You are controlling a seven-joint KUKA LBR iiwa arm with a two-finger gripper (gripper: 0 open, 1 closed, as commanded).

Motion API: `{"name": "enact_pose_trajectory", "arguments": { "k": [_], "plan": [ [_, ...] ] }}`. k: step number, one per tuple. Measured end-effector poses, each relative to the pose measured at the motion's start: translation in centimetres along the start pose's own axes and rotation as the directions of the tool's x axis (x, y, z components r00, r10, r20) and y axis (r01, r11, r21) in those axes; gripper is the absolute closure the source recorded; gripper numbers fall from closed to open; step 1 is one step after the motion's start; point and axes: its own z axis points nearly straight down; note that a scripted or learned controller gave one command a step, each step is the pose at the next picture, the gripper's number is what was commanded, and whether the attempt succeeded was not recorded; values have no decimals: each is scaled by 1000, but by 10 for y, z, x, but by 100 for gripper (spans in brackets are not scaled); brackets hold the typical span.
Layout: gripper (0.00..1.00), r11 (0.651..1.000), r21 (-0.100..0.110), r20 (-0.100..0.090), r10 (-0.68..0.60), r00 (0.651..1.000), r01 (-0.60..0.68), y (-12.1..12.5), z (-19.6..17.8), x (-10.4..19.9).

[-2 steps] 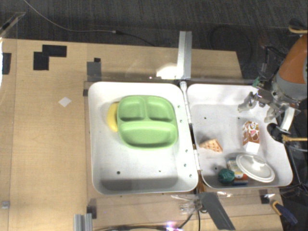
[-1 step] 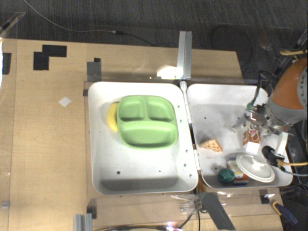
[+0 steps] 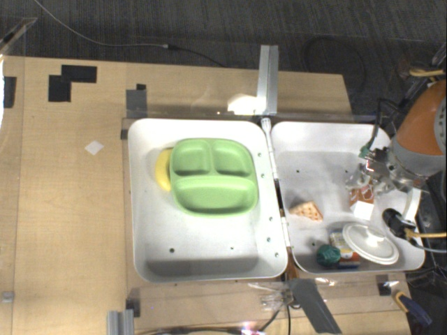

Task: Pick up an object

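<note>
Nothing is looking lifted yet, operator: your gripper [image 3: 363, 180] is hanging low by the right bin's [image 3: 307, 142] right wall, I cannot tell how its jaws stand, and the pizza-slice toy [image 3: 306, 211] is lying free mid-bin, waiting for you.

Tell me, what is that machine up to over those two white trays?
A robot arm reaches in from the right, its gripper low over the right bin, near a pizza-slice toy and a white lid. The left bin holds a green divided plate lying over something yellow.
</note>
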Motion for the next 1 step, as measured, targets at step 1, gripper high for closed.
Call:
{"name": "enact_pose_trajectory", "arguments": {
  "k": [1],
  "plan": [
    [100, 999, 0, 0, -32, 999, 32, -9, -113, 64]
  ]
}}
